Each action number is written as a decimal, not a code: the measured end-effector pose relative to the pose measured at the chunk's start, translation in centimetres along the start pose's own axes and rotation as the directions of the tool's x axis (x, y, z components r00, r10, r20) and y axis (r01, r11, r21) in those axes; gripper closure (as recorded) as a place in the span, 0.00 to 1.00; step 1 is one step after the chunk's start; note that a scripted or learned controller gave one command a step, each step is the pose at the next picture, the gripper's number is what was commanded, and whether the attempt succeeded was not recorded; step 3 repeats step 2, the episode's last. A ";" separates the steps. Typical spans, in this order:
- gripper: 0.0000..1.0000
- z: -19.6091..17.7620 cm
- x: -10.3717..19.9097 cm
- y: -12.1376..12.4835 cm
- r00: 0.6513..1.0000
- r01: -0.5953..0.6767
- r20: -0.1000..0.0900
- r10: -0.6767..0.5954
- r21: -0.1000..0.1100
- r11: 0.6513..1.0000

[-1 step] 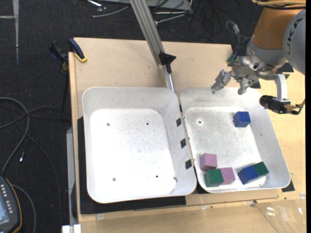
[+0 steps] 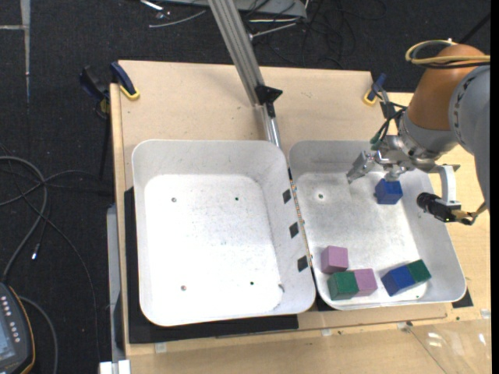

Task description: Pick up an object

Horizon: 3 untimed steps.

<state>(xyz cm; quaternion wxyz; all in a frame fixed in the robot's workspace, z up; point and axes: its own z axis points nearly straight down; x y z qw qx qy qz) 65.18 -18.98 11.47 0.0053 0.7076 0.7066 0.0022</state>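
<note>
My gripper [image 2: 374,174] hangs over the far part of the right bin [image 2: 437,244], its jaws spread open. One silver finger [image 2: 358,167] points left and down over the bin floor. A small blue block [image 2: 388,191] lies just below the gripper's right side, and nothing is between the jaws. Near the front of the same bin sit a purple block [image 2: 335,258], a green block [image 2: 342,285], a pink-purple block [image 2: 365,280], a second blue block [image 2: 398,279] and a small green block [image 2: 419,271].
The left bin [image 2: 148,209] stands beside the right one and meets it at a shared rim. A slanted metal bar [image 2: 238,45] runs down to the bins' far junction. Clamps [image 2: 125,80] sit at the bench's back corners.
</note>
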 end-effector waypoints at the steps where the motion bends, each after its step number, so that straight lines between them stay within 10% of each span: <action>1: 0.00 0.0 -2.2 -2.4 1.000 0.006 0.010 -0.006 -0.015 1.000; 3: 0.00 0.0 -2.3 -2.0 1.000 0.004 0.009 -0.004 -0.022 1.000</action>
